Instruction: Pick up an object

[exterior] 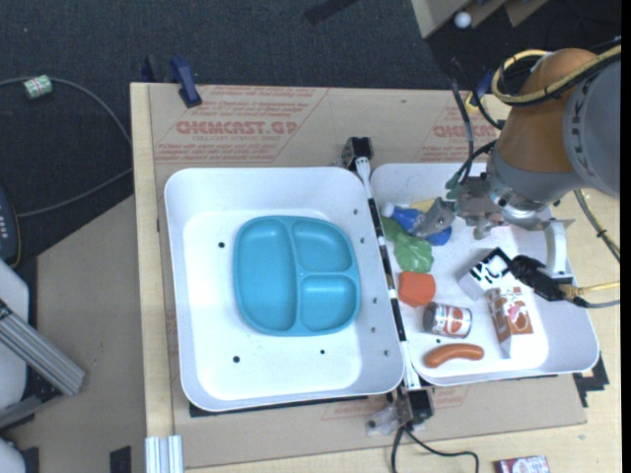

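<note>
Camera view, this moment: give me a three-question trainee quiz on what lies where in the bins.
1. True or false: the blue tray lies in the left bin.
2. Which item in the right bin lies nearest the view's bottom edge? A) orange block B) sausage C) can
3. Fill in: the gripper is above the ____ bin.

Key:
1. True.
2. B, the sausage; the can and orange block lie above it.
3. Right.
</note>
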Robot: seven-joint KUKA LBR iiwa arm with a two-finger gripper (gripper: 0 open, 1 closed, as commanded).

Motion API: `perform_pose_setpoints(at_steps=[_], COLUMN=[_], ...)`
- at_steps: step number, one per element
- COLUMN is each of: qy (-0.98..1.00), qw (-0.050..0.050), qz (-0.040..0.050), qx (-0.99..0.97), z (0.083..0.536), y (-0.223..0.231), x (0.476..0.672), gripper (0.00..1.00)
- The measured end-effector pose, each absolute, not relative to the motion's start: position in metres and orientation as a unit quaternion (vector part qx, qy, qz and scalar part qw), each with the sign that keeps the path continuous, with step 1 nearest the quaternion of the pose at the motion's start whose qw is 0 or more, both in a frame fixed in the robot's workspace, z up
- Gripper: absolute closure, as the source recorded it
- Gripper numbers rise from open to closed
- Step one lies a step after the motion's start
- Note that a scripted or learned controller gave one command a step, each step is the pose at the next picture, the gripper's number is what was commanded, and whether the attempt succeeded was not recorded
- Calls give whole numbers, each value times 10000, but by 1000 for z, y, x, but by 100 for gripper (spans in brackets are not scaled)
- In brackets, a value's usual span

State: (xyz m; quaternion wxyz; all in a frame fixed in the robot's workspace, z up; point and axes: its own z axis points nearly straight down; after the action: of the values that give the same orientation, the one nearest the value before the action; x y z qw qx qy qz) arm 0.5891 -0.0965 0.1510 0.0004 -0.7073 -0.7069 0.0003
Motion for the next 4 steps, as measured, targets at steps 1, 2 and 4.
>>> perform_pose_setpoints(at_steps=[1,2,4], qy=[-7070,-7067,-7074], qw=[8,1,-10], qz=[9,6,-1], qx=[-7072,-7075,-7068], z=[84,85,172], y=[-159,-183,-187], x=[586,540,555], gripper=[0,0,100])
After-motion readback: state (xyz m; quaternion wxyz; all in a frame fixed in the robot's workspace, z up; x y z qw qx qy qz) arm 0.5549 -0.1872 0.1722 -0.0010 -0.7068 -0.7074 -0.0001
